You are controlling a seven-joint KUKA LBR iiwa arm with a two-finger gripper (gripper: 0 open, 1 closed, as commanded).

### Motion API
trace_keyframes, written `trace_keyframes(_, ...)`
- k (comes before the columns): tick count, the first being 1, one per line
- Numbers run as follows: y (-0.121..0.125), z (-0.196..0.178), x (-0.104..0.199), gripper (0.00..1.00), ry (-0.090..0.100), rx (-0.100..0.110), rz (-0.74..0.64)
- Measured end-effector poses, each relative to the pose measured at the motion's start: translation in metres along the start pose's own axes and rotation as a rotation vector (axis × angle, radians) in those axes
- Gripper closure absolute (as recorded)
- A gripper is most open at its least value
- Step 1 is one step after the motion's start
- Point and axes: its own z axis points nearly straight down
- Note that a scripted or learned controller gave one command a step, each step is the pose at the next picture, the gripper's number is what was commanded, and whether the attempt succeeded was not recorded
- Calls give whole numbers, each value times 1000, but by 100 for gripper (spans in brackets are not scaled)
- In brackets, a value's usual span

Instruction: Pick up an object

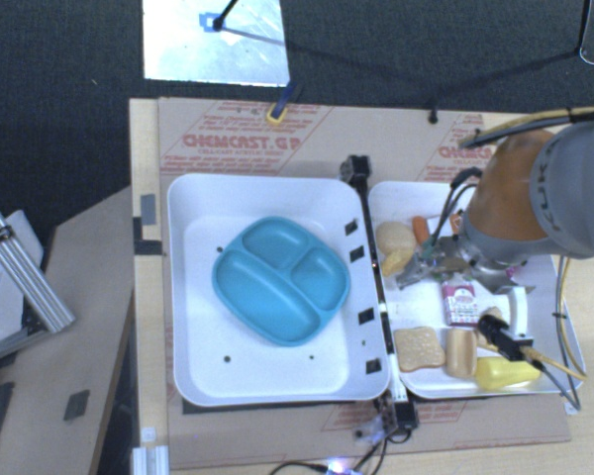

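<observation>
My gripper (418, 269) is low in the right bin (544, 389), near its left wall, with the arm reaching in from the right. It sits just beside a yellow piece (397, 260) and a beige piece (393, 236); whether it touches them I cannot tell. An orange carrot-like piece (421, 229) lies a little behind it. In front of it are a pink and white box (460, 306), a bread slice (419, 347), a tan bun (461, 353) and a yellow lemon-like piece (506, 372). The wrist hides part of the bin's middle.
The left bin (193, 364) holds a blue divided plate (281, 278). A black divider with clips (368, 265) runs between the two bins. Cables (559, 364) trail along the right bin's right side. A shiny square sheet (216, 28) lies beyond the bench.
</observation>
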Motion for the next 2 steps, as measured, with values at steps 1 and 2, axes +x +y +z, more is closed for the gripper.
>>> trace_keyframes(1, 2, -12, 1, 100, 2, -5, -1)
trace_keyframes(2, 4, -64, -10, 100, 4, 3, 0)
